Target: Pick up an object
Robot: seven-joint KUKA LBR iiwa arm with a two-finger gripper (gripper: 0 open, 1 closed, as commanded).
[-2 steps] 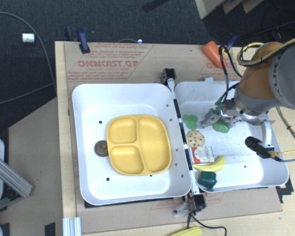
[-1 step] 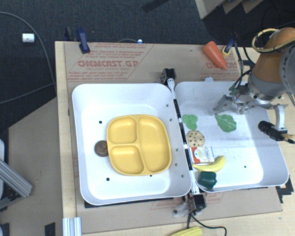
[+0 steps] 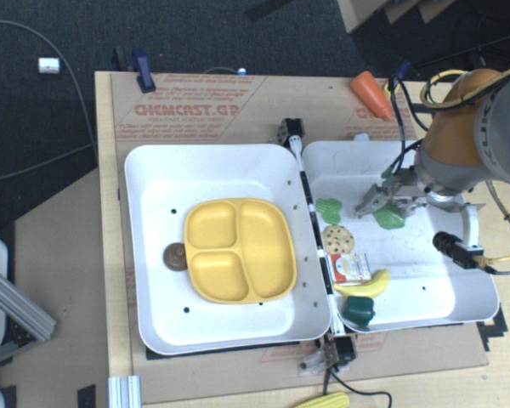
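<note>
The gripper (image 3: 389, 201) hangs low over the right bin (image 3: 425, 300), its fingers spread wide with nothing between them, just above a green block (image 3: 392, 218) near the bin's middle. A lighter green piece (image 3: 329, 209), a cookie (image 3: 337, 240), a red-and-white packet (image 3: 350, 268), a banana (image 3: 363, 285) and a dark green object (image 3: 359, 311) line the bin's left wall. To do this well, it should centre the fingers around the green block, descend until they straddle it, then close firmly before lifting straight up.
</note>
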